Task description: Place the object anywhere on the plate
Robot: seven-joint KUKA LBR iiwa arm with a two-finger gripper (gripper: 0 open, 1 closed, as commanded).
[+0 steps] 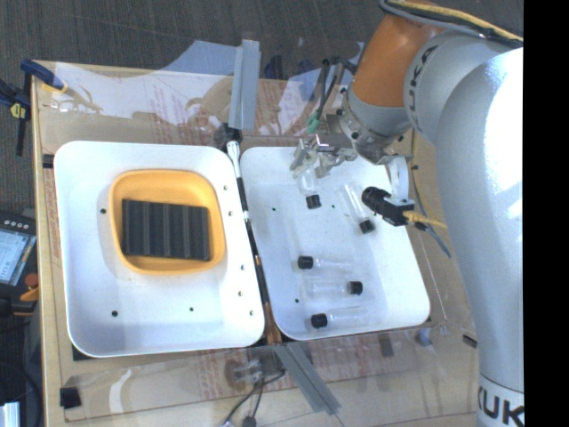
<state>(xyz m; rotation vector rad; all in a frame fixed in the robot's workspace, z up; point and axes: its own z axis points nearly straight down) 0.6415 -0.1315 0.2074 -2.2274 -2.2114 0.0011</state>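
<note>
Clear vials with black caps lie scattered across the right bin [404,305], and any one of them could be the object to move. Nearest the gripper [309,161] is a capped vial [312,194], whose black cap sits just below the fingertips, toward the bin's middle; its clear body seems to run up toward the gripper, though transparent plastic on white makes that long axis hard to read. Other vials rest lower in the bin: one near the centre [306,262], one to its lower right [355,287], one close to the front wall [319,321], and one by the right side [366,226].

The gripper hangs over the bin's upper left part, near the wall between the two bins. Its metal fingers point down and appear slightly parted, with nothing visible between them, so I judge it empty-handed.

The plate [166,189], a yellow rimmed dish with a dark ribbed inset, sits in the left bin [80,310], well apart from the vials and to the left of the gripper across the divider. The coming move likely turns on a short drop onto the nearest vial, closing across its narrow width, then carrying leftward over the divider.
</note>
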